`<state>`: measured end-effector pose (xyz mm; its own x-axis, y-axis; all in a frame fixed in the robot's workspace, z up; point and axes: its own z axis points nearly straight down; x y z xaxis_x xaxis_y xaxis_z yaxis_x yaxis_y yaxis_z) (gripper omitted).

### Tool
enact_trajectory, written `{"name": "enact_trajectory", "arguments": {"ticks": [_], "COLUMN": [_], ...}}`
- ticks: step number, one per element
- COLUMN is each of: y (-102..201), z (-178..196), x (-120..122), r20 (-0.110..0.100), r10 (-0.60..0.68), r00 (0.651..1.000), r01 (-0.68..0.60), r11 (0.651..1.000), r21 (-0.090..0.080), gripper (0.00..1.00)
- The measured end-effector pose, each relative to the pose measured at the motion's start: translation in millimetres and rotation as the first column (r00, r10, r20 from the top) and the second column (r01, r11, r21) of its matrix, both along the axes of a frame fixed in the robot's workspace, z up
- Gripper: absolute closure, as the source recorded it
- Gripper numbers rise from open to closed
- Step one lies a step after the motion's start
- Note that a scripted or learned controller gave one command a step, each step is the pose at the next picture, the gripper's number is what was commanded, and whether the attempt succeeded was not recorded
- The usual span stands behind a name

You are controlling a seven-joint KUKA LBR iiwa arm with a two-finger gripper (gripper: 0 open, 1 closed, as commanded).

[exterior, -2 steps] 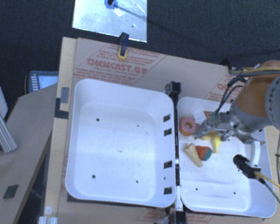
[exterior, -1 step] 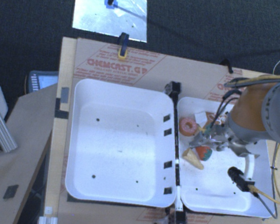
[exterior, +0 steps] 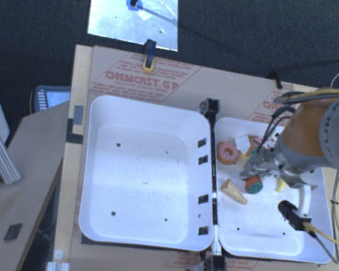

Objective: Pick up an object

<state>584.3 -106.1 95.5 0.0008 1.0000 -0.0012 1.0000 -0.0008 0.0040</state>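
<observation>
— Camera view, from above. Position of the gripper [exterior: 253,170]?

— Low in the right bin [exterior: 262,235], centre-right of the frame, directly over a cluster of small things. Arm in from the right edge.

— Wide or narrow?

— Cannot tell; hidden under the wrist from this angle.

— Candidates for picking?

— Red-and-teal ball [exterior: 254,185] just below the gripper, touching or nearly so. Pink doughnut [exterior: 227,151] just to the left, near the divider between the bins. Pale wedge [exterior: 235,192] to the lower left of the ball. White scrap [exterior: 242,141] above the doughnut.

— Step in hand?

— Probably the descent onto the ball, or the closing about it. No visible lift yet.

— Next move?

— Calls for a firm, centred close around the ball, then a straight lift clear of doughnut and wedge. Round, so likely to roll out if pinched off-centre.
</observation>
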Motion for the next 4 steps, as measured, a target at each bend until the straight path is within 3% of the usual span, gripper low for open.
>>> {"name": "enact_trajectory", "arguments": {"ticks": [4], "y": [-1], "z": [41], "x": [3], "r20": [0.008], "r10": [-0.004], "r00": [1.000], "r01": [0.004], "r11": [1.000], "r21": [0.000], "gripper": [1.00]}}
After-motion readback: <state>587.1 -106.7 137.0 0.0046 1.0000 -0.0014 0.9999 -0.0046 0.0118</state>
